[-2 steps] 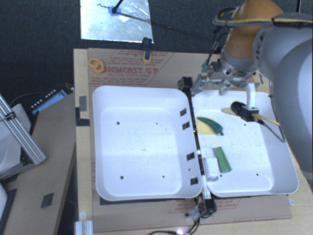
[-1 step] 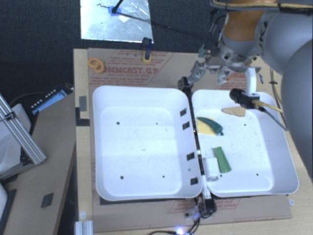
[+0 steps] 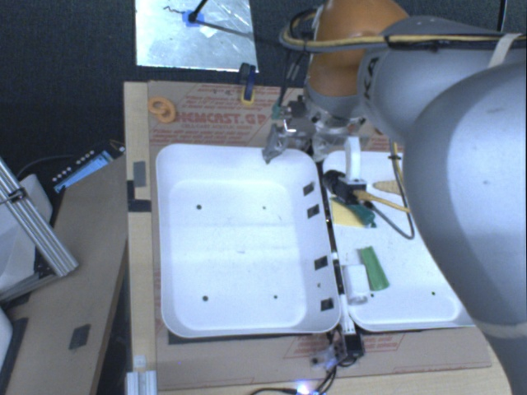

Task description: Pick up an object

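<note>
Metal gripper [image 3: 284,142] hovers over far rim between bins, nothing seen held; whether jaws stand apart or together, cannot tell. Green block [image 3: 373,267], yellow piece [image 3: 349,212] lie in right bin [image 3: 412,307]. Approach step: next, lower onto one object.

Behind my bench hangs a dark, almost black fabric backdrop [image 3: 66,31]. A shiny, crinkled silver foil sheet [image 3: 195,23] is fixed to it, catching the light in pale streaks, with a small blue clip [image 3: 195,18] on it. My bench top is a tan cardboard-brown board printed with red lettering [image 3: 216,109]. To one side sits a lower beige side table [image 3: 78,303], with a ribbed silver aluminium rail [image 3: 37,229] lying aslant across it.
</note>
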`<state>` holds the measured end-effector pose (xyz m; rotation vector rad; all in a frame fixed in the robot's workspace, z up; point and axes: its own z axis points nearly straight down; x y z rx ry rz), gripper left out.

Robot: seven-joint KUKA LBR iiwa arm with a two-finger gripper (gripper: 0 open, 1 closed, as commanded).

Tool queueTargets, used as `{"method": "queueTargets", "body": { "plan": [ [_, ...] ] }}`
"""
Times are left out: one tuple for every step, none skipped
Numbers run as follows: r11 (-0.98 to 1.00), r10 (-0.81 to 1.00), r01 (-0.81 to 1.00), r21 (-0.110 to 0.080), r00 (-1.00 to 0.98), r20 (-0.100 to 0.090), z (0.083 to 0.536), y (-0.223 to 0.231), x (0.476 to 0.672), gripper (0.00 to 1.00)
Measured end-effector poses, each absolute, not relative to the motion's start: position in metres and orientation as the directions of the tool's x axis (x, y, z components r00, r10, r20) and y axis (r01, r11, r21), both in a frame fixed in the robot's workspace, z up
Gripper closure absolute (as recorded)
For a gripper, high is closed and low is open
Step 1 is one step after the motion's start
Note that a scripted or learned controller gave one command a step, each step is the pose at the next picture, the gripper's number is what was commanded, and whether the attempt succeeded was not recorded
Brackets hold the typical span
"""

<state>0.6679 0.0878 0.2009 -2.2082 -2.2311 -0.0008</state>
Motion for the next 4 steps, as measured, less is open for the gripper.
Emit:
{"method": "queueTargets", "body": {
  "plan": [
    [0.01,1.0,1.0,0.002,-0.01,0.003,0.193,0.152,0.665,0.0],
    [0.011,1.0,1.0,0.0,-0.011,0.003,0.131,0.234,0.661,0.0],
    [0.007,1.0,1.0,0.003,-0.007,0.001,0.145,0.228,0.663,1.0],
    [0.006,1.0,1.0,0.019,-0.006,0.006,0.338,0.224,0.671,1.0]
  ]
}}
